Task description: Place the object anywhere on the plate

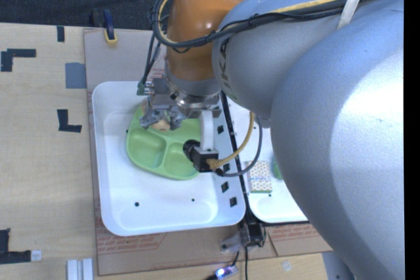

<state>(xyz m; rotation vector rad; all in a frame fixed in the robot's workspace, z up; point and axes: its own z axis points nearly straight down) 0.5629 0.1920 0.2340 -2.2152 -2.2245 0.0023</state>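
Plate (pixel 161 153): green, divided into compartments, lying in the left white bin (pixel 118 206), toward that bin's upper right part, its far edge under the gripper. Taking the plate as landmark and going left to right: far left of it, pale wooden bench top (pixel 39 167) with black angular marks and a grey square patch; nearer, a brown cardboard sheet (pixel 125 242) under the bin, showing along the bin's left and bottom edges. Up and left of the plate, a small blue-and-yellow clamp (pixel 109 31) at the cardboard's top edge. Beyond the bench, dark carpet-like floor crossed by thin black cables. Directly over the plate's upper rim, gripper (pixel 161 116) hanging from the orange wrist band; cannot tell how far the claw is spread, nor whether anything is between its tips — metal parts cluttered there, too small to resolve. The object to be placed cannot be made out with certainty. Right of the plate, a white bracket with a black fitting and yellowish hose, then the second white bin (pixel 279 210) holding a small patterned box (pixel 260 177). Grey arm (pixel 328 101) covers the remaining right side.
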